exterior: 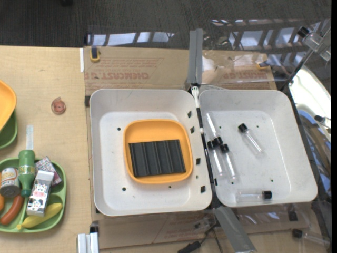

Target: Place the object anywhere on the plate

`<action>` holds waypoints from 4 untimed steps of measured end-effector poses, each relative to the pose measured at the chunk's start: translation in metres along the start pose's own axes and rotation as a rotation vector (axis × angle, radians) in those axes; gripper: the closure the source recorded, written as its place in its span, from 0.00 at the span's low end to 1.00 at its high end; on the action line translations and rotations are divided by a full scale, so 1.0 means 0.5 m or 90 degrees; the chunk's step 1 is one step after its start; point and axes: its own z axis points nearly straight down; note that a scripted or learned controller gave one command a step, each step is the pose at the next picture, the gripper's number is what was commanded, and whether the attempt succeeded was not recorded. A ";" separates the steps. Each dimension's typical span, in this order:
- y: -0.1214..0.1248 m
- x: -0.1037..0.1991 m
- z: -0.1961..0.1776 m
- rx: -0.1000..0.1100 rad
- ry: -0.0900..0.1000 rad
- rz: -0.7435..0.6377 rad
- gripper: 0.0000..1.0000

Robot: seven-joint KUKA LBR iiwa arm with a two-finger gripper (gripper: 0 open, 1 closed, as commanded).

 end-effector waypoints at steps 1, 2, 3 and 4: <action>-0.001 0.004 0.002 0.001 0.001 -0.135 1.00; -0.001 0.004 0.002 0.001 0.001 -0.135 0.00; -0.013 0.011 0.006 -0.001 0.001 -0.345 0.00; -0.011 0.010 0.001 -0.002 0.000 -0.498 0.00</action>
